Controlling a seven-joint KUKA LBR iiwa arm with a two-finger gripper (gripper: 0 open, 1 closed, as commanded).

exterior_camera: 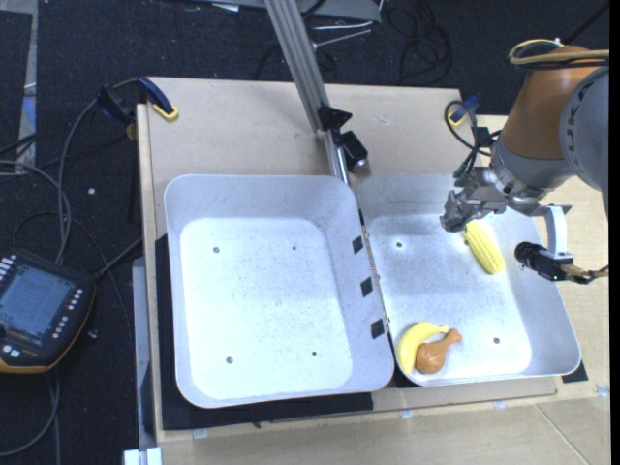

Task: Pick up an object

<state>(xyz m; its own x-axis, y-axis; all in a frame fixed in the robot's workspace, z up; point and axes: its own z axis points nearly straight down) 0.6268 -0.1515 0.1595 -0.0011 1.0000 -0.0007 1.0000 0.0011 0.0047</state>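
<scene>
The gripper (pixel 463 209) hangs at the upper end of the corn cob (pixel 483 246), near the right bin (pixel 542 352)'s far edge; whether its jaws are spread I cannot tell. An end grip risks the cob slipping or pivoting out. No legible writing anywhere.

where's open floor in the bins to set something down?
Left bin: whole floor bare. Right bin: bare in the middle, between the corn under the gripper and the banana with drumstick at the near rim.
</scene>
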